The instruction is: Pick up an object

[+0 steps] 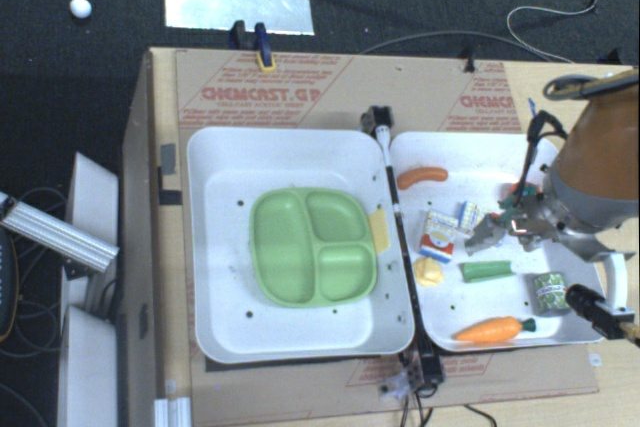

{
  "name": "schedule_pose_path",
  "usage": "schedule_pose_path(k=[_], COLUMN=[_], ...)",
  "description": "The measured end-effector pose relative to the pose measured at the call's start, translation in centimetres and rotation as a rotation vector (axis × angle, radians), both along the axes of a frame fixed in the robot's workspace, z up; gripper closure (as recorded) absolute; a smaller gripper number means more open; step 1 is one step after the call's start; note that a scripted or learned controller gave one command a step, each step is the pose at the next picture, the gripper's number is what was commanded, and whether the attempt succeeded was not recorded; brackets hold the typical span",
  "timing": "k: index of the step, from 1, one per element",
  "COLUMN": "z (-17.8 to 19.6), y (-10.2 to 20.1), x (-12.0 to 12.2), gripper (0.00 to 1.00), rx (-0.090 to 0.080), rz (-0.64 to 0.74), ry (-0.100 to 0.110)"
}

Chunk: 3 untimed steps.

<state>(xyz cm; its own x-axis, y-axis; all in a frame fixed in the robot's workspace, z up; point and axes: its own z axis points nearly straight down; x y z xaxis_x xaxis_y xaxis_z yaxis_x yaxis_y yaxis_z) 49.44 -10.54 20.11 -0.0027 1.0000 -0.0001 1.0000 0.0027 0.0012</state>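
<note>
From above, the gripper (487, 233) hangs low over the right bin (480, 150), among small packets (440, 230) — whether its fingers are spread or pressed together cannot be told. Just below it lies a green piece (487, 269); a carrot (490, 330) rests near the front rim, a sausage (422, 177) toward the back. The left bin (215, 215) holds a green divided plate (312, 246).
</note>
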Motion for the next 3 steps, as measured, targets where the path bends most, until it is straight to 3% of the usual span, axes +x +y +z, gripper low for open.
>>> schedule_pose_path(k=[1,2,3], z=[-11.4,-11.4,-10.3], y=[-6.6,-6.1,-6.1], x=[0.7,5.7,5.8], gripper=[0.0,0.0,1.0], rx=[-0.004,-0.002,-0.002], rz=[-0.003,0.0,0.001], ry=[-0.005,-0.009,-0.011])
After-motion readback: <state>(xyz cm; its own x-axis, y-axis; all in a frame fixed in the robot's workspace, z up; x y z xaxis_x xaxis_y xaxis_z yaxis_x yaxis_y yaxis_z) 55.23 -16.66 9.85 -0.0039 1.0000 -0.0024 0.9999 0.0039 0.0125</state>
